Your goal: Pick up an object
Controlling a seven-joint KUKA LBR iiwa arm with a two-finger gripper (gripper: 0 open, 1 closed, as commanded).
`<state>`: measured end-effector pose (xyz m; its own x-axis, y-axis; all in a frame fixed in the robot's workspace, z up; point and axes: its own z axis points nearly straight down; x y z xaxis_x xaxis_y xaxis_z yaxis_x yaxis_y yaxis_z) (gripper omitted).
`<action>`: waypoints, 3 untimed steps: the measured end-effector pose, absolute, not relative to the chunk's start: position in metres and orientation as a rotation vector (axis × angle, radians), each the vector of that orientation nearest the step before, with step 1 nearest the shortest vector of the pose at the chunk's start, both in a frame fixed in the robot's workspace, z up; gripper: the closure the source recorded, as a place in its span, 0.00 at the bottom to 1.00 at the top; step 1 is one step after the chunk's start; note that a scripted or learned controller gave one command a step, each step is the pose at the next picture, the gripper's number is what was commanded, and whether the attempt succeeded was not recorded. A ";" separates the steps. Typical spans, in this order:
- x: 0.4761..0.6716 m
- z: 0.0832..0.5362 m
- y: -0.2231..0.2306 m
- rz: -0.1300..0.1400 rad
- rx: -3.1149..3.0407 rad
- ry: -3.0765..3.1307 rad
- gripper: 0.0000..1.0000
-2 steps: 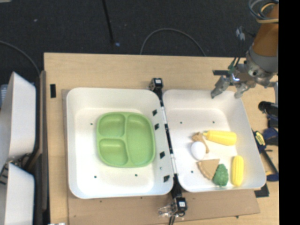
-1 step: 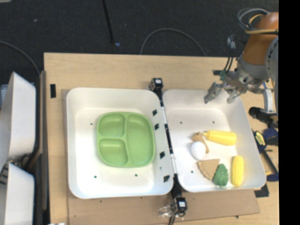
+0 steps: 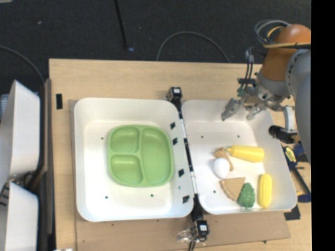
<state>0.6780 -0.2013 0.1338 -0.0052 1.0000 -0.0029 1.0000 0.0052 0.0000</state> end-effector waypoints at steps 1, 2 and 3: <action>0.679 0.149 -0.203 -0.002 2.206 2.223 1.00; 0.681 0.215 -0.207 0.007 2.209 2.222 1.00; 0.682 0.238 -0.207 0.004 2.208 2.228 1.00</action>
